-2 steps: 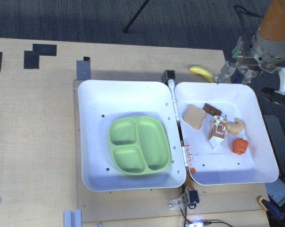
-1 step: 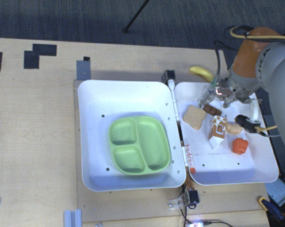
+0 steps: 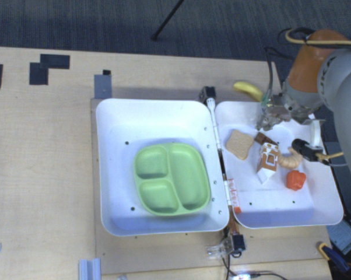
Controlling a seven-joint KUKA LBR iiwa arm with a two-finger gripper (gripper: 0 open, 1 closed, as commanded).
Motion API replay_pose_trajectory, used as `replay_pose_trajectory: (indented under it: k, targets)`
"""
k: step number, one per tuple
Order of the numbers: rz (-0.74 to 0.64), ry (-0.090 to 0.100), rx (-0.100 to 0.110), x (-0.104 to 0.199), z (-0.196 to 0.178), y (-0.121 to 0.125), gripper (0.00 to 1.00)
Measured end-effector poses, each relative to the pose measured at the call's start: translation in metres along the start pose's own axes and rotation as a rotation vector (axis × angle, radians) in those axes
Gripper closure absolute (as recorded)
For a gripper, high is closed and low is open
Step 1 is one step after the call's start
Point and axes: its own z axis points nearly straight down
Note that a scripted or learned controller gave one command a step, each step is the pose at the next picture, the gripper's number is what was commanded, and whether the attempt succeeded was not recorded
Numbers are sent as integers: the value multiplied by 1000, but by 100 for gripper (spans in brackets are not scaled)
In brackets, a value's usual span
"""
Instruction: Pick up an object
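Because the task names no particular object, any of the 4 loose things in the right bin (image 3: 333, 214) would serve; the judgement is which one suits the arm best.

Nearest the camera, at about 4 o'clock from that bin's centre, lies a small red-orange rounded thing (image 3: 295, 180), possibly a toy tomato. Just beyond it, at 3 o'clock, is a pale peach lump (image 3: 289, 162), touching or almost touching a white and brown carton (image 3: 269, 159) that lies tilted near the bin's centre. At 10 o'clock from the carton, a tan slice of toast (image 3: 239, 144) lies flat on the bin floor, close to the wall beside the left bin (image 3: 111, 156). That bin holds 1 green plate (image 3: 172, 178) with 3 compartments.

Farther back, the gripper (image 3: 270, 118) hangs over the 12 o'clock part of the right bin, just beyond the carton's brown upper end. Whether it is open or closed cannot be told, and nothing can be seen held in it. Farthest of all, a yellow banana (image 3: 248, 89) lies on the bench outside the bin, at 11 o'clock from the gripper.

The carton is probably the best target, being closest to the gripper and flat-sided. A good attempt would centre over its middle, turn the wrist to close across its narrow width, and descend straight, clear of the peach lump. The flat toast looks harder to grip, and the red thing may roll.
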Motion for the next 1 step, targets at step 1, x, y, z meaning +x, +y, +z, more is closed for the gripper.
replay_pose_trajectory:
  k: [1]
  targets:
    - [3, -1, 4, -63, 12, 1, 100]
